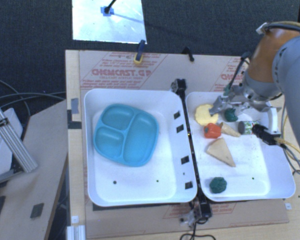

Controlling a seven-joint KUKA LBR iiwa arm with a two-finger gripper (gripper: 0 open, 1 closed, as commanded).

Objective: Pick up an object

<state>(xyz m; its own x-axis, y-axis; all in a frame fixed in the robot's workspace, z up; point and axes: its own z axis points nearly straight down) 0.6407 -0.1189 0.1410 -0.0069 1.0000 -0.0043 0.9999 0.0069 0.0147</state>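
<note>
My gripper (227, 106) hangs low over the back of the right bin (270, 184), reaching in from the right. A dark teal round piece (231, 115) lies right under it, touching or nearly touching it. To its left rests a yellow round piece (204, 115). In front of that are a red and orange piece (213, 130) and a small cream cone (231, 130). A green and white piece (246, 127) sits to the right of the cone. Toward the front of the bin lie a beige wedge (221, 151) and a dark green lump (218, 184).
The left bin (115, 184) holds a blue divided plate (125, 134). A black divider (187, 144) runs between the two bins. The grey arm with its orange band (270, 54) stands over the right bin's back right corner.
</note>
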